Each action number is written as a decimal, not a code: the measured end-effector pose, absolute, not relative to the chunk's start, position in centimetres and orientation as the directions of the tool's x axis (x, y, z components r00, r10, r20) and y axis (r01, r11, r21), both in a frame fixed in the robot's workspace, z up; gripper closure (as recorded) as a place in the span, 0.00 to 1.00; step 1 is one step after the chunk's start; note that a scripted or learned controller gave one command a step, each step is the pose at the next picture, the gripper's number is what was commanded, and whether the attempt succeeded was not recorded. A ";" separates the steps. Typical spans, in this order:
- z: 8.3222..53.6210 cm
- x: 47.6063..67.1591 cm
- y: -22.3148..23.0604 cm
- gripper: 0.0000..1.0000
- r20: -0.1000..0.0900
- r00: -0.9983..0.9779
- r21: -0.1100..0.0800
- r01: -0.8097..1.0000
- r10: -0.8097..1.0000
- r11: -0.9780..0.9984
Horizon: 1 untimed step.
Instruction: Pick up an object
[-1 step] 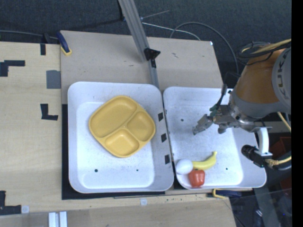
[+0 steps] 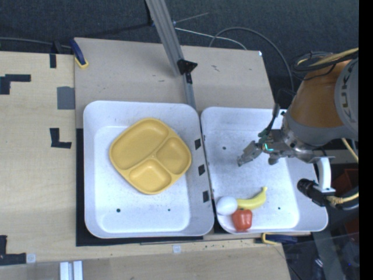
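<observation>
In the right bin [image 2: 233,124], three small things lie at the front edge: a yellow banana [image 2: 254,200], a white ball [image 2: 227,205] and a red pepper-like toy [image 2: 242,219], all touching or nearly so. My gripper [image 2: 257,157] hangs over the middle of the right bin, behind the banana and apart from it. Its fingers are spread open with nothing between them. One finger [image 2: 246,154] points left toward the bin's centre.
A yellow divided plate [image 2: 150,155] lies in the left bin [image 2: 99,209]. A metal pole [image 2: 166,28] slants down from the back to the divider between the bins. The arm's orange band [image 2: 317,101] is over the right bin's far right side.
</observation>
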<state>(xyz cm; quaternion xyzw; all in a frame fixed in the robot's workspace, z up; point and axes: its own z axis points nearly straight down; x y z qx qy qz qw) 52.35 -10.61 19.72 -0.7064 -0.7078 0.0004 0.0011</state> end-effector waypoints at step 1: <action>15.0 52.9 -10.2 0.00 0.001 -0.002 -0.007 1.000 1.000 0.002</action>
